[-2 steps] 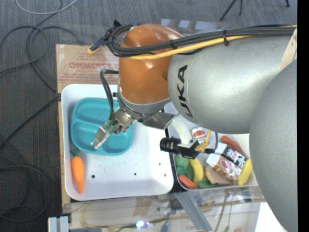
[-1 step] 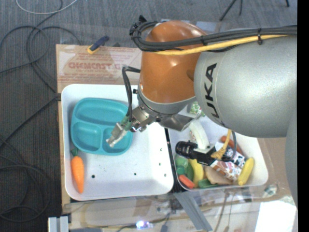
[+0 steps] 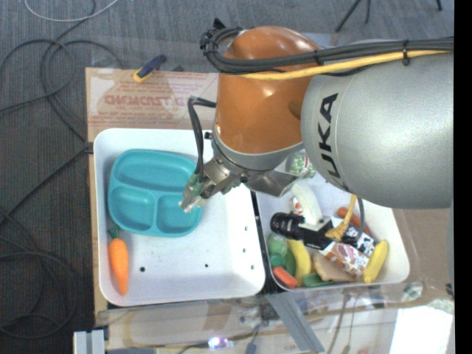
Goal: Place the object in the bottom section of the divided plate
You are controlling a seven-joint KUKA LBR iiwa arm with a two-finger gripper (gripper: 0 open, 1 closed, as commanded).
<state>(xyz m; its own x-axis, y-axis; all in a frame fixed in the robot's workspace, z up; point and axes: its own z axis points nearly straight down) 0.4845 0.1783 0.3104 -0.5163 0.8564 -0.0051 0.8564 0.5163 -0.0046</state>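
A teal divided plate (image 3: 144, 169) lies in the upper left of the left white bin (image 3: 221, 271). It has one wide section at the top and two smaller ones along the bottom. My gripper (image 3: 193, 196) reaches down from the big orange-and-grey arm and its tip hangs over the plate's right rim, by the bottom right section. A small greenish patch shows at the tip; whether it is a held thing is unclear. An orange carrot (image 3: 118, 264) lies in the bin just below the plate's lower left corner.
The right bin (image 3: 402, 271) holds several toy foods, among them a yellow banana (image 3: 377, 261), another yellow piece (image 3: 299, 257), green pieces (image 3: 278, 246) and a red one (image 3: 285, 276). The arm covers that bin's upper part. A cardboard sheet (image 3: 140, 102) lies behind the left bin.
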